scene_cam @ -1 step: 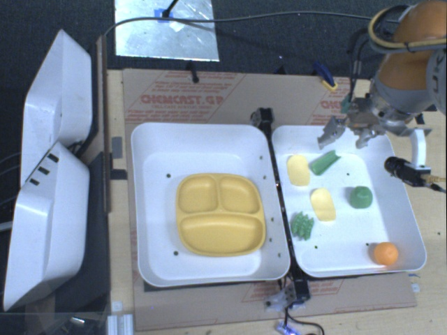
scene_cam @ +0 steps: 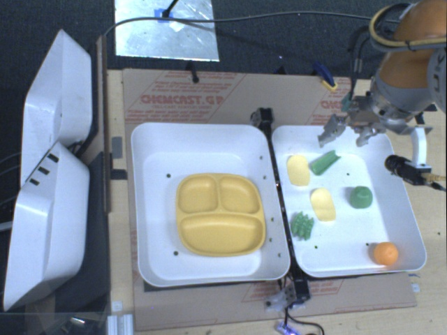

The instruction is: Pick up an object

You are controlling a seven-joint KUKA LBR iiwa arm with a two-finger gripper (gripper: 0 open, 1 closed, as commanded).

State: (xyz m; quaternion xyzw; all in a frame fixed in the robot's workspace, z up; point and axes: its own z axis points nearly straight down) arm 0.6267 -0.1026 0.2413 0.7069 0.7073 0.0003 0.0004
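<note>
My gripper [scene_cam: 347, 132] hangs over the back edge of the right bin [scene_cam: 401, 218], its two grey fingers spread apart with nothing between them. Just below and left of it lies a long green piece [scene_cam: 324, 162]. Beside that lies a pale yellow piece [scene_cam: 298, 169], and a second pale yellow piece [scene_cam: 322, 204] lies nearer the middle. A round green piece [scene_cam: 360, 197] sits to the right, a knobbly green piece [scene_cam: 302, 225] lies near the bin's left wall, and an orange ball [scene_cam: 385, 253] rests in the front right corner.
The left bin [scene_cam: 150, 187] holds a yellow divided plate [scene_cam: 220, 213]. A black clamp [scene_cam: 263, 116] sits between the bins at the back. A black fitting [scene_cam: 404, 169] juts over the right bin's right rim. White housings [scene_cam: 49, 173] stand at the far left.
</note>
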